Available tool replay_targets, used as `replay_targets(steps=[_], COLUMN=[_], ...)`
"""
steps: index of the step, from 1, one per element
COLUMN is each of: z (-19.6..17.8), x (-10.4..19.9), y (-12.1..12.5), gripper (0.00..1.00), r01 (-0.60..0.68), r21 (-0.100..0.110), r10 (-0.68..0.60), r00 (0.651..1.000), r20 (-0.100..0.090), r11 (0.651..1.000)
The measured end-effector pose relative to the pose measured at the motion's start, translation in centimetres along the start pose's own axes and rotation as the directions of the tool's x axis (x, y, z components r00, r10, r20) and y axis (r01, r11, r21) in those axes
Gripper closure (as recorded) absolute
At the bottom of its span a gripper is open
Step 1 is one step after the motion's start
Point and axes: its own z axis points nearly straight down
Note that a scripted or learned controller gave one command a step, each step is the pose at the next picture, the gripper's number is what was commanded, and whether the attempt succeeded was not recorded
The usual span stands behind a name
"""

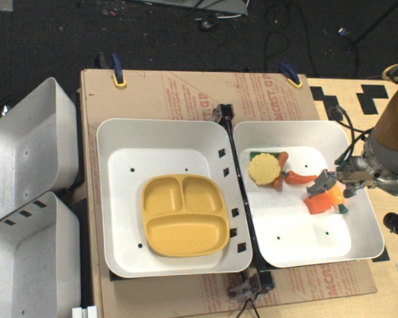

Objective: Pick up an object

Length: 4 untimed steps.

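In the right bin (318, 244) lie several toy foods. A round yellow piece (264, 169) rests at the bin's upper left, over a green piece (255, 156). A thin brown-red stick (280, 172) lies against its right side, beside a red-orange piece (300, 177). An orange chunk (320, 203) with a small green end (343, 209) sits right of the middle. My gripper (322, 185) reaches in from the right and hangs just above and against the orange chunk. Whether it is touching the chunk cannot be told.
The left bin (119, 177) holds a yellow divided plate (184, 214). A black divider (235, 184) runs between the bins. Two more white bins (26, 151) stand off the bench at the left. The arm's cables (348, 152) hang over the right bin's right rim.
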Motion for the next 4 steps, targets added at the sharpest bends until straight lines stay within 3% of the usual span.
replay_targets(steps=[1,3,4], z=[-0.6,9.0,11.4], x=[0.0,-0.9,-0.9], y=[0.3,1.6,1.6], gripper=[0.00,0.00,0.00], r01=[0.003,0.001,0.002], r21=[-0.012,-0.010,-0.010], r10=[-0.003,-0.001,-0.002], r00=[1.000,1.000,1.000], r20=[0.003,0.003,0.002], r11=[1.000,1.000,1.000])
